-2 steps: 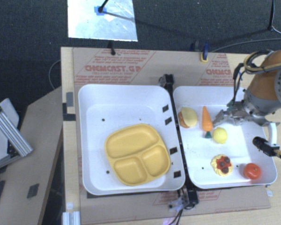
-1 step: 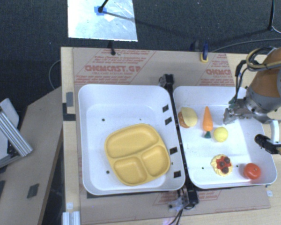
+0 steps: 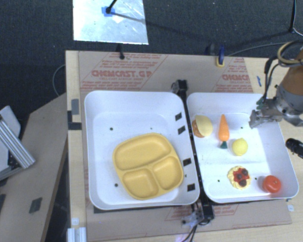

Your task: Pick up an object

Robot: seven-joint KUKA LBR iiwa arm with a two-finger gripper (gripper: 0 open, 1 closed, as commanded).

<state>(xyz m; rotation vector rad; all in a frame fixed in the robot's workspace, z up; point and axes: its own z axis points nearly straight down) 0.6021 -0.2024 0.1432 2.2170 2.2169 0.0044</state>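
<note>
The robot's hand (image 3: 256,119) hangs over the upper right rim of the right bin (image 3: 280,150) at the right of the frame; whether it is open or closed cannot be told; 5 toy foods lie in that bin: a burger (image 3: 202,126), a carrot (image 3: 223,129), a lemon (image 3: 239,146), a small pizza (image 3: 239,177) and a tomato (image 3: 271,184); the left bin (image 3: 98,135) on the worktop holds a yellow 3-compartment tray (image 3: 148,165).
</note>
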